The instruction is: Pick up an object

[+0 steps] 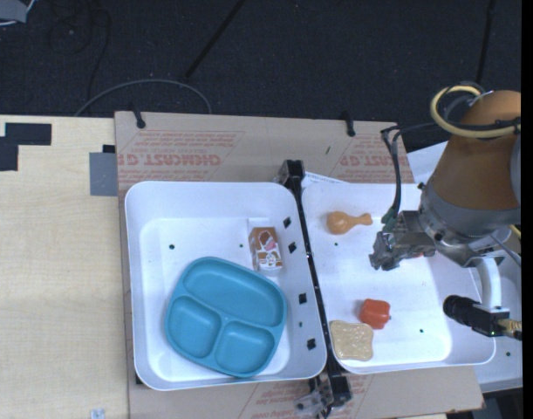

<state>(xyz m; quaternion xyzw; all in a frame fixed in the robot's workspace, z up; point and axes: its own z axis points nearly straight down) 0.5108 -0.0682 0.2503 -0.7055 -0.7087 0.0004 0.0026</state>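
Listing contents. Left bin [148, 234]: blue divided plate [224, 315], small printed packet [267, 249] just beyond it near the divider. Right bin [440, 343]: orange gourd-shaped toy [346, 223] at the far side, red block [375, 312] and pale bread-like slice [351, 340] close together near the front. Gripper [386, 253] hangs over the right bin's middle, between toy and block; whether its claw is spread or pressed together cannot be told.

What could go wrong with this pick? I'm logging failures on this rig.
The gripper hovers over bare bin floor in the right bin, between the orange pear-shaped toy and the red block, so it may close on nothing. The red block touches the tan piece, which a grasp could nudge.
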